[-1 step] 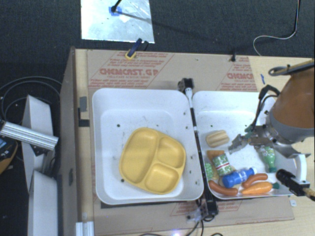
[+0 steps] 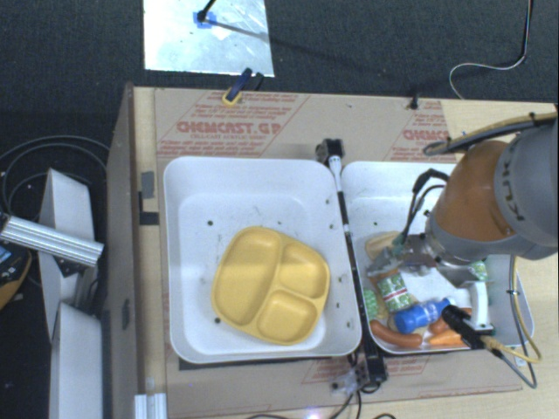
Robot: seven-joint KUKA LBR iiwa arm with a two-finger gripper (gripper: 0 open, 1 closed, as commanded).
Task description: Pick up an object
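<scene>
objects (image 2: pixel 410 314) are heaped at the six o'clock end of the right bin (image 2: pixel 384 182), nothing is seen lifted yet, and whether the pincer (image 2: pixel 400 250) above them is spread cannot be told.

A KUKA iiwa arm (image 2: pixel 515 195) reaches in from the right, its rounded casing smooth grey with a broad orange band (image 2: pixel 472 190) wrapped above the wrist. A thin black cable (image 2: pixel 421 192) loops out from the band's left side and curves down toward the wrist. Below the band sits a paler, silvery-grey wrist section (image 2: pixel 432 253) with harder, more angular edges.
</scene>
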